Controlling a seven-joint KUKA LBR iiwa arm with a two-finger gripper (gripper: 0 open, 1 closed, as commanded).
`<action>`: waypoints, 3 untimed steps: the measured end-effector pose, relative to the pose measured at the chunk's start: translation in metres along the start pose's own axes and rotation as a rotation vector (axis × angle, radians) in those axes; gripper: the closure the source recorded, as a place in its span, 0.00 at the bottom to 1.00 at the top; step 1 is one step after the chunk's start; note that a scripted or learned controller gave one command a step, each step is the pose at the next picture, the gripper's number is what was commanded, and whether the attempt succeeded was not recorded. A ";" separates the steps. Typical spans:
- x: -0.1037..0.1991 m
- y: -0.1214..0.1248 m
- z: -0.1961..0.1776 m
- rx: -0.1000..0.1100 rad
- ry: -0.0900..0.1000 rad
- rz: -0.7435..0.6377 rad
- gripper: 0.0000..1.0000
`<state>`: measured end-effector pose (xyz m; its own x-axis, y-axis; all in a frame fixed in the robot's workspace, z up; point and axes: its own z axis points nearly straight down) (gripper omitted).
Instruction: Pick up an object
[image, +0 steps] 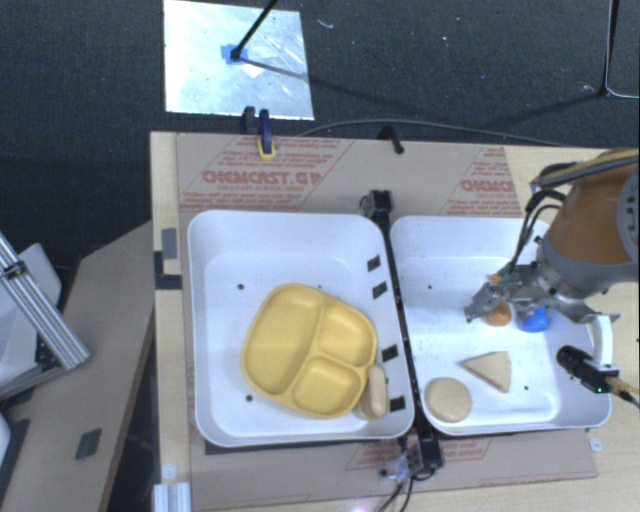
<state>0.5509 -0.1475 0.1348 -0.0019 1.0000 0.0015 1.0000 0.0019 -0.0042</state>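
My gripper (489, 303) hangs low in the right bin (440, 250), near its middle right. Just under and in front of it lies a small orange object (497, 317), partly covered by the gripper. A small blue object (534, 321) sits right beside the orange one, to its right. Nearer the front of the same bin lie a tan triangular wedge (489, 370) and a round beige disc (448, 399). None of them shows as lifted off the bin floor.
The left bin (215, 300) holds a yellow divided tray (308, 349) with a small beige oblong piece (375, 391) at its right front corner. A black divider (395, 310) runs between the bins. The arm's grey and orange body (595, 235) overhangs the right bin's far right side.
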 end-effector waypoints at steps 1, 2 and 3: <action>0.001 0.000 0.052 -0.001 0.000 0.000 0.00; 0.000 0.002 0.039 -0.008 -0.003 -0.001 1.00; -0.004 0.002 -0.005 -0.010 -0.003 -0.001 1.00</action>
<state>0.5531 -0.1515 0.1401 -0.0027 1.0000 -0.0018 1.0000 0.0027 0.0059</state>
